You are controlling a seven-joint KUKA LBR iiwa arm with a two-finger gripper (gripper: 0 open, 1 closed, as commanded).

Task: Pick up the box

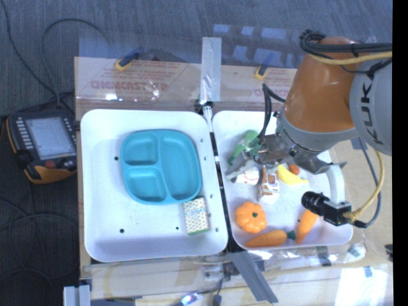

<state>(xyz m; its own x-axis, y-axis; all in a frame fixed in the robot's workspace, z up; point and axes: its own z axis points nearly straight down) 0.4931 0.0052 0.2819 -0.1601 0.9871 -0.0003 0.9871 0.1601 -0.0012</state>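
Note:
A small flat box (196, 215) with a green-speckled top lies in the left bin (102, 234), by its front right corner and just below the blue plate. My gripper (250, 161) hangs low over the right bin (341, 234), pointing left among the toys near the bin's left wall, well to the right of and beyond the box. The orange and grey wrist hides much of that bin's far half. Nothing can be seen held in the gripper.
A blue three-part plate (159, 166) sits mid left bin. The right bin holds a pumpkin (251, 217), two carrots (268, 238), a banana (291, 177), a small carton (269, 185) and a green toy (245, 142). A teach pendant (41, 142) lies to the left.

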